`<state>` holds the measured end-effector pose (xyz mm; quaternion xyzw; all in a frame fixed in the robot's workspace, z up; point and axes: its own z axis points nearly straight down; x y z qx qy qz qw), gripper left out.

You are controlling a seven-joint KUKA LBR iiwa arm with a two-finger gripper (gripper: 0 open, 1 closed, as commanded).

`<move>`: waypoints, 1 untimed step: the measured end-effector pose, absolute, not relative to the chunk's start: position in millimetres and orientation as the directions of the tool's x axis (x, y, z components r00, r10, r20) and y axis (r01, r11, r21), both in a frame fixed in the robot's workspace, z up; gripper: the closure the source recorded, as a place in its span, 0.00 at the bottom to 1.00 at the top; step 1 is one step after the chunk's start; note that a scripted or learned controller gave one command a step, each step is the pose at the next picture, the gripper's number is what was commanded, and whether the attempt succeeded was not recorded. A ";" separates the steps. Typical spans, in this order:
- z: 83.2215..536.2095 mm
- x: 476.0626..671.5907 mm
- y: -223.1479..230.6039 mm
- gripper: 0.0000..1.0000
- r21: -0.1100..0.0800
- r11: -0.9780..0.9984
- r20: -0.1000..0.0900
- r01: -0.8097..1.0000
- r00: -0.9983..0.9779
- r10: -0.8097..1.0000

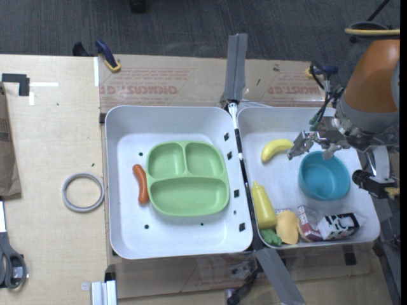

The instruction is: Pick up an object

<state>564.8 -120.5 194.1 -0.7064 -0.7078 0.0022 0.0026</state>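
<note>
White plastic forms the two shallow bins on the counter (51, 132), and along the near wall of the right bin (369, 234) lie a small printed carton (327, 224), a yellow wedge-shaped toy (287, 226) and a green piece (271, 237), with a yellow bottle (262, 205) just beside the divider. In the left bin (121, 227) a green divided tray (188, 178) sits in the middle, and an orange sausage (141, 183) lies just beside its left edge. Out on the counter to the left lies a grey ring (82, 191). Farther back in the right bin a blue bowl (324, 176) stands upright, and a banana (277, 149) lies to its left, nearer the far wall. The gripper (316, 146) hangs over the bowl's far rim, its jaws apart with nothing between them; the banana lies just to its left.
</note>
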 end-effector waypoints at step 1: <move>89.4 578.5 -111.2 0.00 -0.003 0.141 0.001 0.990 -0.141 0.990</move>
